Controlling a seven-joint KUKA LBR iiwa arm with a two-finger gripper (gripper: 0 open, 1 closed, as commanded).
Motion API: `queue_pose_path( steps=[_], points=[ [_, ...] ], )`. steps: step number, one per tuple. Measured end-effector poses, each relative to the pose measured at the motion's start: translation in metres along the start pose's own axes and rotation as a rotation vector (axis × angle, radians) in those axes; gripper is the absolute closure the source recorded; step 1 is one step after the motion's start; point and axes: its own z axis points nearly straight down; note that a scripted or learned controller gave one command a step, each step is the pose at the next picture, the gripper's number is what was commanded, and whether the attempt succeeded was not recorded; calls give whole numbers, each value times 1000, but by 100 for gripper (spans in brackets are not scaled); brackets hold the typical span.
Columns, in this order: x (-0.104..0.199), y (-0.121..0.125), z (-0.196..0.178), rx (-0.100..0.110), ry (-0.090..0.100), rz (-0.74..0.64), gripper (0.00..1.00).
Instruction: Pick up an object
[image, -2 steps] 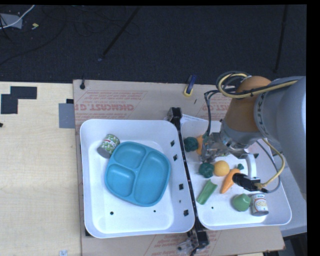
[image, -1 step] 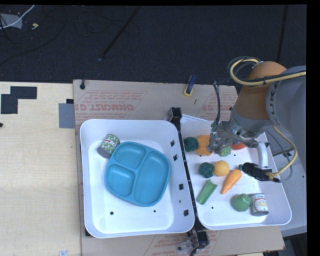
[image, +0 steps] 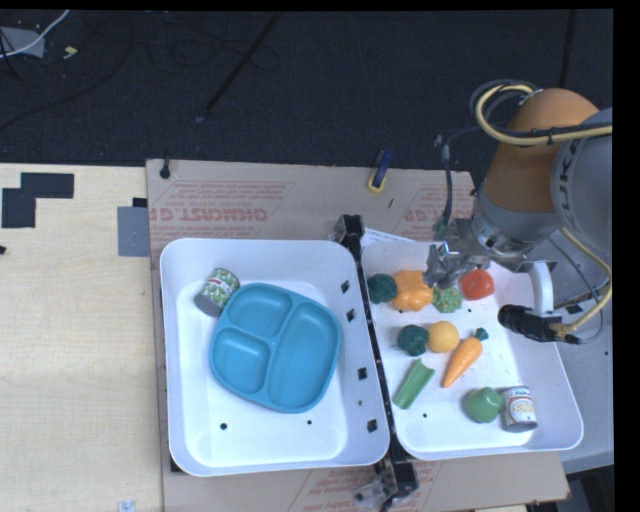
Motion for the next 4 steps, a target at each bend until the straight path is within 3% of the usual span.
queue_pose_path(
  steps=[1, 4],
  points=[
    [-1, 0, -27, 1, 0, -1, 100],
    [139, -64, -43, 7, 1, -4, 100]
  ],
)
